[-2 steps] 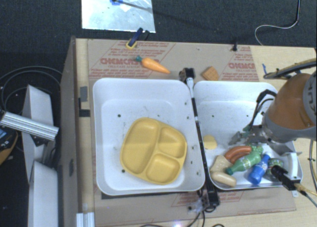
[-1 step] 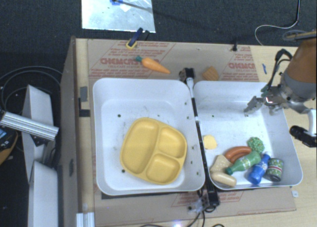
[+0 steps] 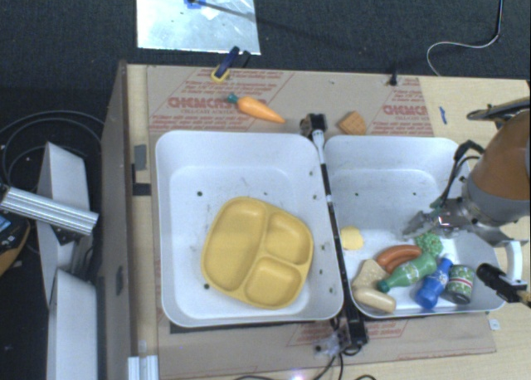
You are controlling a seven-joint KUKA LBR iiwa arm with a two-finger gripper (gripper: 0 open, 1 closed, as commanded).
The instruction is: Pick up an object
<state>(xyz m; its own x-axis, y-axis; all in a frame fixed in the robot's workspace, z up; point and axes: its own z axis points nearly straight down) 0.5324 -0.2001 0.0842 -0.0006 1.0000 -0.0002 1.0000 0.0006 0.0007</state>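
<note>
Arm [image 3: 502, 167]: we see it coming in from 3 o'clock, grey w/ orange band, hanging over the right bin's 3 o'clock side.
Claw [image 3: 431, 222]: low over the right bin [image 3: 373, 171], just at 12 o'clock of the toy pile. Metal bits too small & blurred; we cannot tell if it is released or clenched, and we see nothing in its grip.
Toy pile: packed in the right bin's 5 o'clock corner, items touching or overlapping.
Green bottle [image 3: 408, 273]: long axis slanted, neck toward 8 o'clock, base toward 2 o'clock; lies across the pile.
Sausage [image 3: 398, 252]: orange-red, curved, long axis approx. 9 to 3 o'clock, just at 12 o'clock of the bottle.
Blue bottle [image 3: 432, 286]: tilted, cap toward 1 o'clock.
Can [image 3: 459, 282]: just at 3 o'clock of the blue bottle; label unreadable.
Green leafy item [image 3: 430, 243]: partly hidden under the claw; we can't id it.
Beige piece [image 3: 371, 287]: at the pile's 9 o'clock end, near the bin wall.
Yellow piece [image 3: 352, 238]: alone, near the divider btwn bins.
Left bin [image 3: 182, 171]: holds a yellow divided plate [image 3: 257, 250], tilted.
Surface [image 3: 199, 96]: carrot [image 3: 256, 109] at 12 o'clock of the left bin, tip toward 4 o'clock; waffle-like piece [image 3: 352, 124] at 12 o'clock of the right bin.
</note>
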